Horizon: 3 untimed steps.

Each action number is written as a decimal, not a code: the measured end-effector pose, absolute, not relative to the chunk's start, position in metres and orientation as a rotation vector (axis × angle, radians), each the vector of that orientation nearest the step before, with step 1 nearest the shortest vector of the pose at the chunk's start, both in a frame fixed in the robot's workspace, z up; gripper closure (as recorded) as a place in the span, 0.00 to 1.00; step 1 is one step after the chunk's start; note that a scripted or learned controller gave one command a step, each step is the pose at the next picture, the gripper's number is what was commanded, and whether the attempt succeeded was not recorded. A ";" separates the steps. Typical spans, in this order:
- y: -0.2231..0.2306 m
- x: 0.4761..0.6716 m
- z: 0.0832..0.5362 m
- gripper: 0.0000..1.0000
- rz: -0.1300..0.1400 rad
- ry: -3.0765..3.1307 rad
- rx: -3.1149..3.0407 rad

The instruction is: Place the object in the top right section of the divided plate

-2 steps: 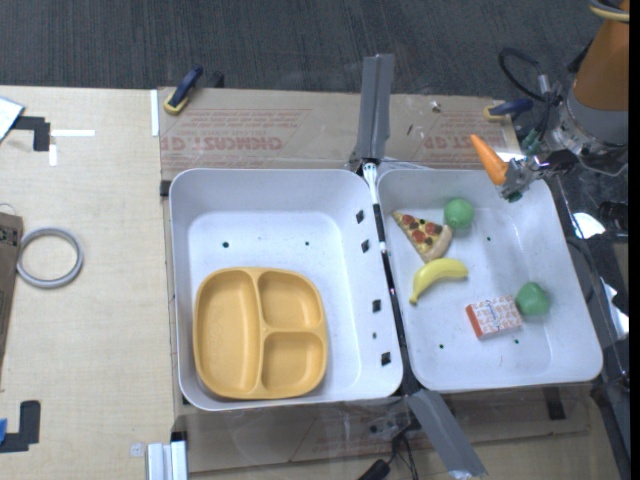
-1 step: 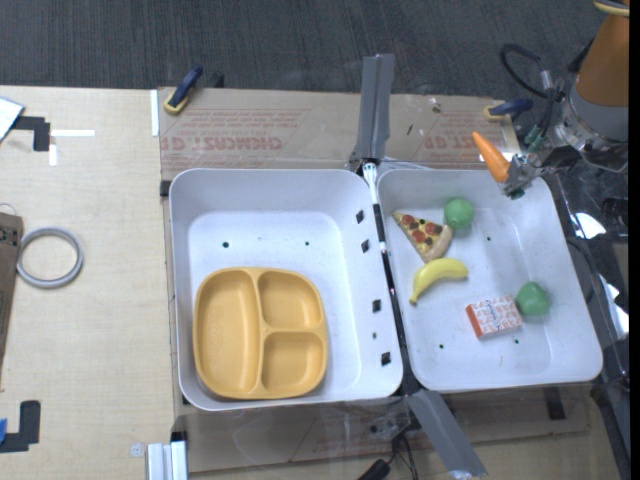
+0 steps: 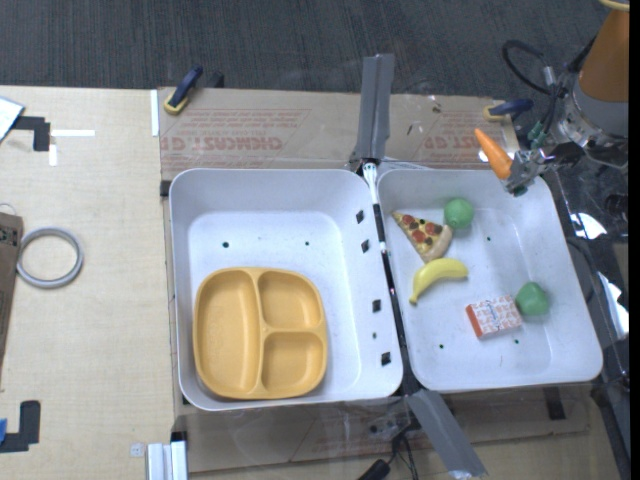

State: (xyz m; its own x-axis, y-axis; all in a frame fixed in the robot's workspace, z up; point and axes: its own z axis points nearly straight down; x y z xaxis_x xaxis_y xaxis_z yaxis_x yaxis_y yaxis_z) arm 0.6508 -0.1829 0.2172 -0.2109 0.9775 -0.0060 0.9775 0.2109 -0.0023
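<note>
We see the hand [image 3: 517,171] grasping an orange carrot [image 3: 492,152]; we should carry it level to the yellow divided plate [image 3: 214,340].

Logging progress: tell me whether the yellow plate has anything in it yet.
Empty. All three sections of the plate show bare yellow; the carrot sits at the gripper, above the right bin's far edge.

Pale wood bench top [image 3: 90,368] across left and centre; dark carpet-like floor [image 3: 250,23] along top beyond bench edge; flattened brown cardboard [image 3: 260,133] with red print behind bins; roll of grey tape [image 3: 47,257] lying flat at left; blue-and-yellow clamp [image 3: 183,89] at cardboard's top left corner; black brackets [image 3: 36,131] on bench at left edge; even overhead light, soft shadows.
</note>
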 end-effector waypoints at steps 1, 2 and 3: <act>-0.183 0.651 0.224 1.00 -0.012 2.443 1.969; -0.184 0.652 0.232 1.00 -0.014 2.444 1.966; -0.184 0.653 0.239 1.00 -0.017 2.446 1.963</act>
